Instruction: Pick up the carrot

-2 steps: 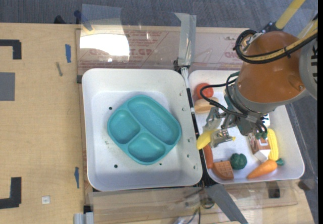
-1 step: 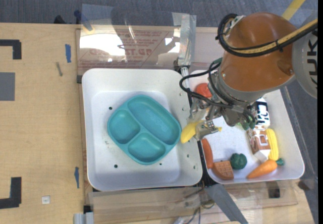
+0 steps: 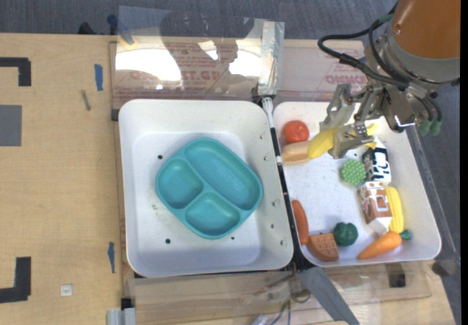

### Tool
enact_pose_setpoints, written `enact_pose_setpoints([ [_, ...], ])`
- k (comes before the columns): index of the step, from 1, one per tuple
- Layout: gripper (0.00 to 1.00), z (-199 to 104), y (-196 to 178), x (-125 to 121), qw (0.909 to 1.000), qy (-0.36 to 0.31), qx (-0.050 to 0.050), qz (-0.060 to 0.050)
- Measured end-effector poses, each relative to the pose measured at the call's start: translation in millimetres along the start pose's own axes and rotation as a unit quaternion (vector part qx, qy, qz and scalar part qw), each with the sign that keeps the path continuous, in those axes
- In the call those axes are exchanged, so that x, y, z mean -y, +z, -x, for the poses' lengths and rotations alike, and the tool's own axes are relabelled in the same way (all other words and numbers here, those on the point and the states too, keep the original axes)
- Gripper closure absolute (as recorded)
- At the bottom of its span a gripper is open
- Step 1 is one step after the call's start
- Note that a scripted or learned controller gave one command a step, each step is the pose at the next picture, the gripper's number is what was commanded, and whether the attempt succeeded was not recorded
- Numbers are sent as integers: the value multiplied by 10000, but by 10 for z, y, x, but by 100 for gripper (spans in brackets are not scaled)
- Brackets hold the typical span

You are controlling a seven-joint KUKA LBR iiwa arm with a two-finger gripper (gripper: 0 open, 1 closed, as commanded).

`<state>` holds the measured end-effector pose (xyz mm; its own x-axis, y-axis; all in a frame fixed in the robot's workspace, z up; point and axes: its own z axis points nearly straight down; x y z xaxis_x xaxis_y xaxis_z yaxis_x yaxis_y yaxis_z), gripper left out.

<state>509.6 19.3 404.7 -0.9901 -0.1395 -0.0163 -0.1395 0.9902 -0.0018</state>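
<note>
Carrot lies untouched at the near right corner of the right bin, beside the corn. Gripper hangs over the far end near the banana, well apart from it; can't tell how far the jaws stand open. Approach, descent and grasp all left.

orange carrot, teal plate, white bins
</note>
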Motion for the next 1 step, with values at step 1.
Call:
enact_pose_setpoints([
  [1,100,258,1187,-197,9999,-41,-109,20],
])
